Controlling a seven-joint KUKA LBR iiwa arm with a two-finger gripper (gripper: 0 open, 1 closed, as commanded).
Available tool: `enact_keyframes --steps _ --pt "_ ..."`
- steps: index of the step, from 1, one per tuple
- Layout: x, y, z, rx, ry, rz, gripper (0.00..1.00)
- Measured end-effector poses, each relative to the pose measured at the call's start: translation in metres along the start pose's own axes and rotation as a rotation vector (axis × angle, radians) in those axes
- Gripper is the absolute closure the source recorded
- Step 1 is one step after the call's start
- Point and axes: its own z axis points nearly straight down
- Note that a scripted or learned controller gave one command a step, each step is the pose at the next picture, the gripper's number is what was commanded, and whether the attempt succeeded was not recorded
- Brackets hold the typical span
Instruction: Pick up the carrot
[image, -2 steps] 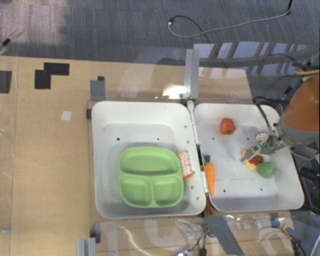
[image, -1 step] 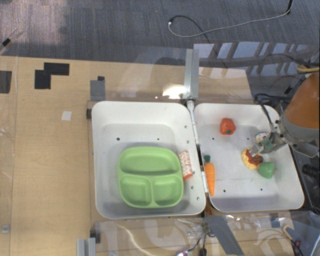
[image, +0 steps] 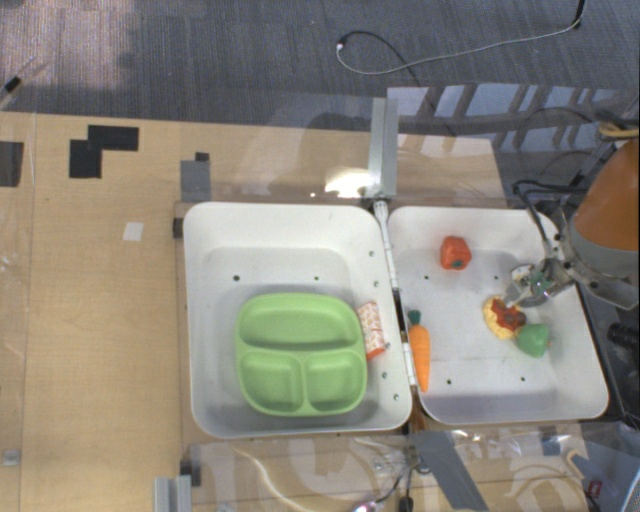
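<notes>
The gripper hangs low in the right bin, just above a yellow-and-red toy; I cannot tell its opening. The carrot lies well apart, against the bin's left wall.

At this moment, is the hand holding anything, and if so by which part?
It cannot be told. The hand sits low in the right bin, right beside the yellow-and-red toy, while the carrot lies untouched at that bin's left edge.
</notes>
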Motion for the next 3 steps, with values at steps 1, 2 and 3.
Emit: enact_keyframes --steps 1,2,3 --pt "0.034 -0.028 0.039 0.013 0.009 -0.158 1.00" --pt "-0.049 0.053 0.017 0.010 0.005 -0.106 1.00" --pt "-0.049 0.056 0.003 0.003 -0.002 -0.111 1.00"
